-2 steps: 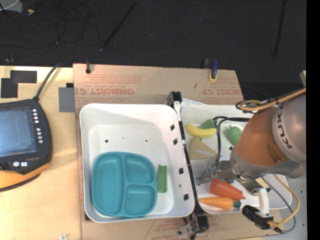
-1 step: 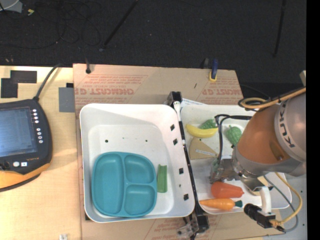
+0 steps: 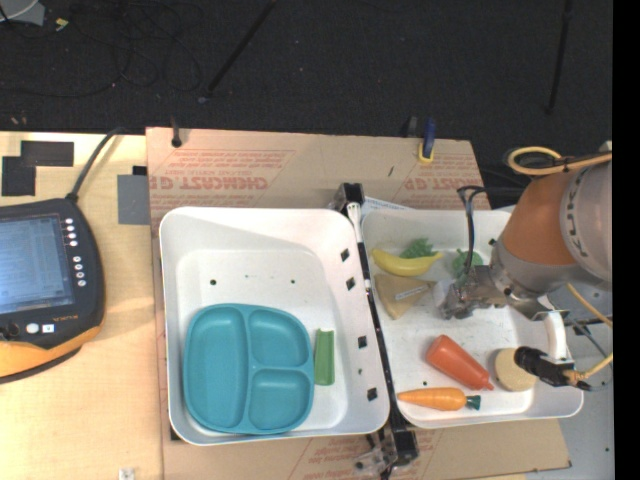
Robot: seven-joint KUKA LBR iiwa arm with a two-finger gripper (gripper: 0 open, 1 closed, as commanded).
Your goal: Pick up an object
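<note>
Two shallow white plastic bins sit side by side on a cardboard sheet. The left bin [image 3: 200, 243] holds one teal three-compartment plastic tray [image 3: 248, 368] and one small green rectangular block [image 3: 324, 357], standing just beside the tray's right edge.

The right bin [image 3: 400, 230] holds several items: one yellow plastic banana [image 3: 404, 262] near the back left, one beige wedge-shaped piece [image 3: 398, 295] just in front of it, one leafy green toy item [image 3: 420, 247] behind the banana, one orange-red cone-shaped carrot [image 3: 458, 361], one slimmer orange carrot with a green tip [image 3: 436, 399] along the front wall, and one tan round object [image 3: 514, 368] at the front right.

The grey two-finger gripper [image 3: 458, 301] is low in the right bin, right of the beige wedge and behind the orange-red carrot. Its fingers are too dark and blurred for me to tell whether they are apart or together, and nothing is visibly between them.

One black handheld control pendant [image 3: 40, 268] lies at the bench's left.
</note>
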